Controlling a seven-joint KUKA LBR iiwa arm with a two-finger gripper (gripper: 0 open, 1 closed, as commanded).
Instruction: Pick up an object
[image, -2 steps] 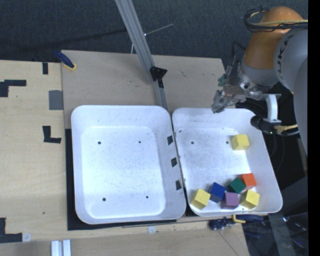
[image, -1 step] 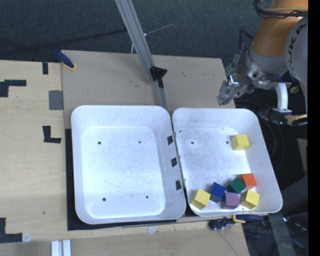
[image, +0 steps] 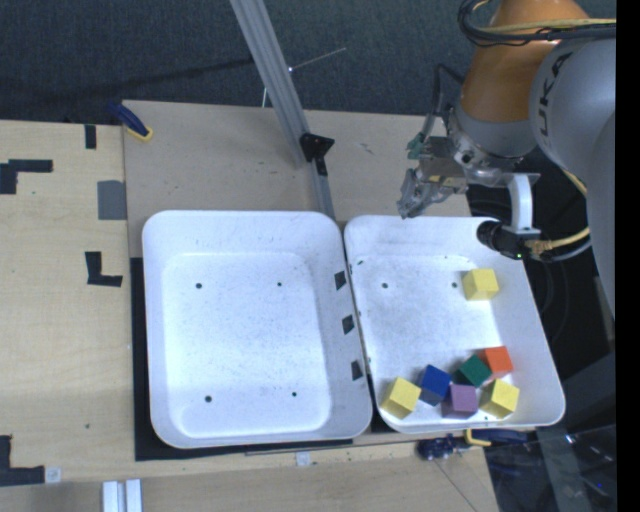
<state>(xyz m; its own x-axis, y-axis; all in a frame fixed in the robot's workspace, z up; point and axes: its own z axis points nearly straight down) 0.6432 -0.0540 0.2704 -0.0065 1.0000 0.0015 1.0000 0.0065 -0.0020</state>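
My gripper (image: 418, 203) hangs over the far rim of the right bin (image: 420, 300), with nothing visible between its fingers. A lone yellow cube (image: 480, 284) lies near the bin's right wall. At the bin's near end a cluster of cubes sits together: a yellow cube (image: 402, 397), a blue cube (image: 435, 382), a purple cube (image: 463, 399), a green cube (image: 474, 371), an orange cube (image: 497, 359) and another yellow cube (image: 503, 397). All the cubes lie well toward the near side from the gripper.
The left bin (image: 245, 320) stands beside the right one. A slanted metal bar (image: 285, 90) with a black clamp (image: 316, 148) runs behind the bins. A blue and yellow item (image: 130, 120) lies at the bench's far left.
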